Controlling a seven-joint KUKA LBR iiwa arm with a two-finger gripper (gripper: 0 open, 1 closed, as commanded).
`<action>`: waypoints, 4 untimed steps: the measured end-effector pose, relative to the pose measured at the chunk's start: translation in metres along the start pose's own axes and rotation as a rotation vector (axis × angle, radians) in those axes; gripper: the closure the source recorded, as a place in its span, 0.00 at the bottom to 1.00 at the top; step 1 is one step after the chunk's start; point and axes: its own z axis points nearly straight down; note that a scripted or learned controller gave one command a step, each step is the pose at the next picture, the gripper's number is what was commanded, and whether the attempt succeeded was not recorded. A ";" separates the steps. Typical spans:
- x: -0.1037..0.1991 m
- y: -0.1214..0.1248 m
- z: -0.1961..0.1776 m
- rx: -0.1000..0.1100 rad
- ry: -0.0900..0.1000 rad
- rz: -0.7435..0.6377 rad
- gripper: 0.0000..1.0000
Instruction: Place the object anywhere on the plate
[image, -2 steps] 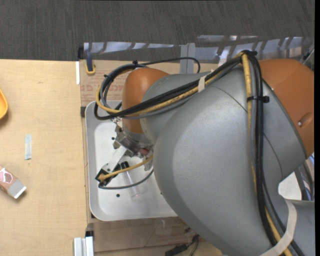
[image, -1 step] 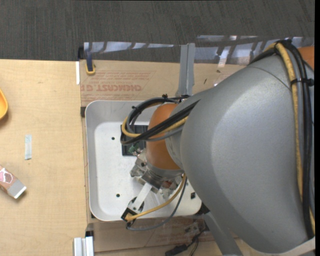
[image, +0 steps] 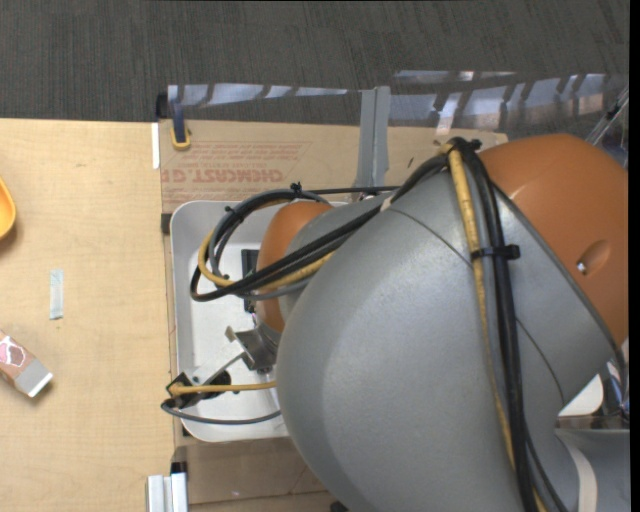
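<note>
1. Grey metal juts out under the arm's wrist, low over the bin floor. This is the gripper (image: 255, 345) as far as can be made out. The wrist covers most of it, so I cannot tell whether it is wide, narrow or holding anything.
2. Just above it sits the orange band (image: 288, 235). Black and yellow cables (image: 213, 245) loop from there across the bin's left half.
3. The white bin (image: 183, 300) shows its left wall and a strip of floor.
4. The grey arm (image: 420, 350) hides the rest of the bin. I cannot tell where the object or the plate lies relative to the gripper.
5. Brown cardboard (image: 250, 165) with printed lettering lies behind the bin.
6. On the wooden bench (image: 90, 180), well to the left, lie a small grey strip (image: 56, 295) and a pink-and-white packet (image: 22, 366).
</note>
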 end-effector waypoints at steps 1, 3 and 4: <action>0.006 -0.005 -0.265 -0.003 0.004 0.070 0.00; 0.081 0.041 -0.259 -0.004 0.002 0.309 1.00; 0.029 0.008 -0.164 -0.003 0.001 0.271 1.00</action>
